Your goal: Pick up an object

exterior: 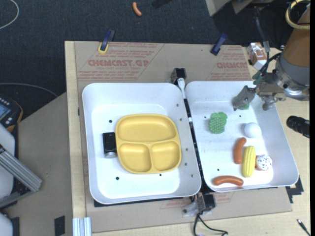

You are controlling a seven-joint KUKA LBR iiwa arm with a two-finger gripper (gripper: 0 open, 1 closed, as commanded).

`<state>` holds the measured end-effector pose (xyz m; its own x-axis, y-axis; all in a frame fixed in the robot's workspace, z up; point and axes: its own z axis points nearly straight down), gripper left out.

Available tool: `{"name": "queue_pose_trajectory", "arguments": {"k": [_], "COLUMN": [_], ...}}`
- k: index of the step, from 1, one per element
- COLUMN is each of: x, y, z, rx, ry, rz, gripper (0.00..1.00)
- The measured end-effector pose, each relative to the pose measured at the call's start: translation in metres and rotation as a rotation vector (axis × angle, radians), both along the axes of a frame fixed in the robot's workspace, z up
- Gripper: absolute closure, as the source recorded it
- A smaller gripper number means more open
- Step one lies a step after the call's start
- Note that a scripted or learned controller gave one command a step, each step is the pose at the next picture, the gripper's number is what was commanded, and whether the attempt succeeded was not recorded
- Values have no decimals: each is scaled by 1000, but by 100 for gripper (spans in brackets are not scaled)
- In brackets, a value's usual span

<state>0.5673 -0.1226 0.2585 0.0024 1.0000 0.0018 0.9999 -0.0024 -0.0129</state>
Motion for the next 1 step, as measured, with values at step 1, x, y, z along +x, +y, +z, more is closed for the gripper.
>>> {"name": "queue_pose_trajectory", "arguments": {"k": [1], "x": [2], "y": [0], "z": [7], "rx": [-2], "ry": [-13], "rz": [3], "gripper": [0]}}
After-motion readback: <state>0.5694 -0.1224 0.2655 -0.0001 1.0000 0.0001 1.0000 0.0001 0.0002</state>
